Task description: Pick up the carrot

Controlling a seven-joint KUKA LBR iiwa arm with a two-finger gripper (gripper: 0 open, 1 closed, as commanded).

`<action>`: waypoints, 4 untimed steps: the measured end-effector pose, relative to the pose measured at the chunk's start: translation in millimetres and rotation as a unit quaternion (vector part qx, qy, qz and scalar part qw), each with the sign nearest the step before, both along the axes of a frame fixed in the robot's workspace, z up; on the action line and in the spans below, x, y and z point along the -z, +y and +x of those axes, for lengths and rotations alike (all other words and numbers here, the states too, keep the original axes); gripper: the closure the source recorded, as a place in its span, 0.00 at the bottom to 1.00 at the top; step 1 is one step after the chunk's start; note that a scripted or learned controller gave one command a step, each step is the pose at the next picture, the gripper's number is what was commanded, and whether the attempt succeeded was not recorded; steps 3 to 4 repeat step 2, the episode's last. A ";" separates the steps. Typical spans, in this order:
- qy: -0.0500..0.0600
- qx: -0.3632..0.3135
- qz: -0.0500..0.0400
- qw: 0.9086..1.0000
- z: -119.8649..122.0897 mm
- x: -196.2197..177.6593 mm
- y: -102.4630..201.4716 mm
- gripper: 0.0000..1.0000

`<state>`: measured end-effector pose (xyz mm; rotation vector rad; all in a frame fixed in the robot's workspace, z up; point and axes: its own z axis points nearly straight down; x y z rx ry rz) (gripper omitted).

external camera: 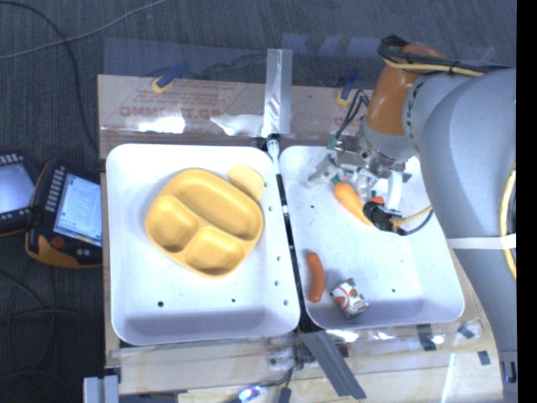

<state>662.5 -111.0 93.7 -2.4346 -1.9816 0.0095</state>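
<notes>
Camera view, from above at a slant. Gripper (357, 177) low over the far part of the right bin (419, 284), right at the carrot (351, 201). Carrot flat on the bin floor, thick end far and left, tip pointing near and right, touching or just under the gripper's near side. Impossible to tell whether released or clenched, or whether grasping the carrot at all: too much hardware in the way.

Judged as the grasp step, with the lift not yet made. To do it well:
- Centre over the thick middle of the carrot, not the tapering tip.
- Turn the wrist so as to close across the short width, not along the length.
- Go down close to the bin floor before closing.
- Close firmly, since smooth, tapered and likely to slip out toward the thin end.
- Lift straight up and slowly, checking for the carrot coming along.
- Keep off the bin's far wall while working.

Containers next.
- **Right bin:** besides the carrot, a reddish sausage (315, 275) beside the left wall, toward the near side. Just right of it, a small white-and-red can (349, 298), seemingly on its side. Both well apart from the carrot.
- **Left bin (134, 300):** a yellow divided tray (205, 221) with three compartments, set askew in the middle. A paler yellow rounded piece (245, 177) touching its far right edge.
</notes>
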 end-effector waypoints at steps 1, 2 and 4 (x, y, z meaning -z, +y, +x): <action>0.004 0.000 -0.003 1.000 -1.3 -5.0 -1.3 1.00; 0.000 0.022 0.000 1.000 -8.6 -120.2 29.4 1.00; 0.000 0.022 0.000 1.000 -8.6 -120.2 29.4 1.00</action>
